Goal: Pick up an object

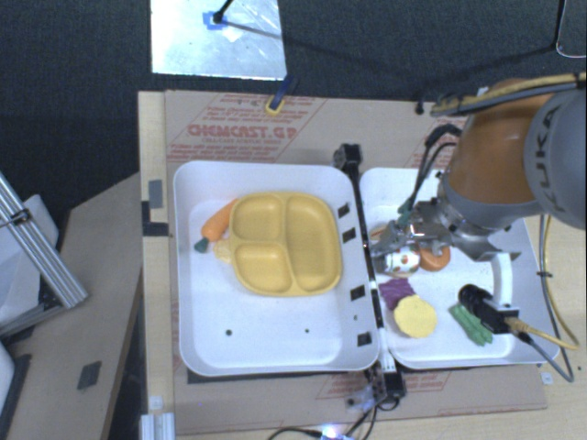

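My gripper (396, 244) hangs low over the left part of the right bin (514, 351), close to the divider between the bins. Directly beneath it lies a small white and orange object (402, 264), and an orange-red round piece (437, 258) sits just to its right. Below those rest a purple piece (396, 291), a yellow disc (415, 317) and a green vegetable-like toy (470, 325). The wrist hides whatever lies further back in that bin.
The left bin (197, 337) holds a yellow divided plate (280, 243) with a toy carrot (215, 222) at its left edge. A black clip strip (359, 246) runs between the bins. A shiny metal sheet (218, 24) lies beyond the bench.
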Controlling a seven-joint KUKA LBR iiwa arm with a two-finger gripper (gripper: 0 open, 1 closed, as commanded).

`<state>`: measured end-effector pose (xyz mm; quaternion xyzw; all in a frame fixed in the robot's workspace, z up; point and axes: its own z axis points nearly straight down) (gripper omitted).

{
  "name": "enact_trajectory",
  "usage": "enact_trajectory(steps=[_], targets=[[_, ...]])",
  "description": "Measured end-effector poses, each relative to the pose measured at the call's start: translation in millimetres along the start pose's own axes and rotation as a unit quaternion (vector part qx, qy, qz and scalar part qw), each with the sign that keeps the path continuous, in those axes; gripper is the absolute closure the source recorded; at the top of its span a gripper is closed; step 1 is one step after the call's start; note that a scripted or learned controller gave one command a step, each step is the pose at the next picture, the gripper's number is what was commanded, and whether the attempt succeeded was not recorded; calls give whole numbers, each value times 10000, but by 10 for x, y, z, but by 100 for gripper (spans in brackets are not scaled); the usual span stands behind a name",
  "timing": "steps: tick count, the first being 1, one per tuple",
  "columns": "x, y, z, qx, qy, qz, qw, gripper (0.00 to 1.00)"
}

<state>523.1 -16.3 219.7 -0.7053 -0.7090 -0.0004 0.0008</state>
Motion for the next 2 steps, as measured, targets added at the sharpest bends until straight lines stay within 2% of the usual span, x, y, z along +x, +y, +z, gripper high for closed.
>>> enact_trajectory(steps=[1, 2], targets=[[60, -151, 27, 7, -4, 13, 10000, 100], [-6, -66, -145, -14, -8, 20, 10000, 100]])
